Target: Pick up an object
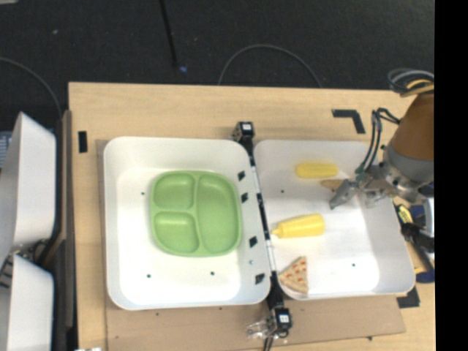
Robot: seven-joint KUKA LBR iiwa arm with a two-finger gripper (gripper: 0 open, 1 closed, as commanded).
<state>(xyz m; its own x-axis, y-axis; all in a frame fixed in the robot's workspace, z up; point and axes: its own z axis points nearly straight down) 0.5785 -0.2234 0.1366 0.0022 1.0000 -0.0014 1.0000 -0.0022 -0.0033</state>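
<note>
Gripper [349,190], fingers apart and holding nothing, hangs at three o'clock of the yellow corn [316,170], seemingly poised to grasp.

Looked like a robotics lab setup to me, not anybody's kitchen. There was a plain wooden bench [183,108] on a dark carpeted floor [110,28] with loose cables [267,53] trailing across it, and two white bins [124,196] clipped together side by side. The food in there was toy stuff, like a plastic pizza slice [296,275], and the grey arm [409,141] had bundled wires.
</note>
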